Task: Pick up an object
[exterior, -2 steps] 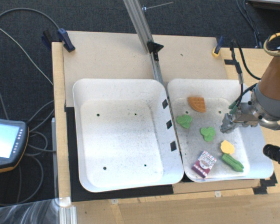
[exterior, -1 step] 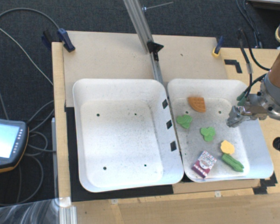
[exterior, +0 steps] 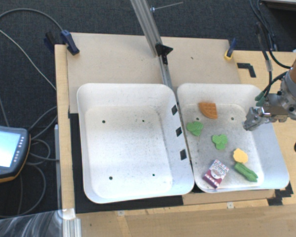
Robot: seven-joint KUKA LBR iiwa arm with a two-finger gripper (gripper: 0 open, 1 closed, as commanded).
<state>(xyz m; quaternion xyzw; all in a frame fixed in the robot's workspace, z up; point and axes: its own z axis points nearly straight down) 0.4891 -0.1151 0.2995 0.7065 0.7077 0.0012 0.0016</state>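
The right bin [exterior: 271,147] holds several small items. An orange wedge [exterior: 208,109] lies near its back. Two green leafy pieces [exterior: 195,128] [exterior: 220,141] sit in the middle. A yellow piece [exterior: 240,155] and a green pod [exterior: 245,172] lie toward the front right, and a purple-and-white packet [exterior: 215,173] lies at the front. My gripper [exterior: 251,121] hangs over the bin's right side, right of the orange wedge and above the yellow piece. Nothing shows between its fingers.
The left bin [exterior: 89,102] stands beside the right one, with a black-marked divider [exterior: 178,131] between them. A metal pole [exterior: 147,23] slants in from the back. Blue and yellow clamps [exterior: 69,41] [exterior: 230,49] hold the board's rear corners. A tablet [exterior: 5,149] lies at far left.
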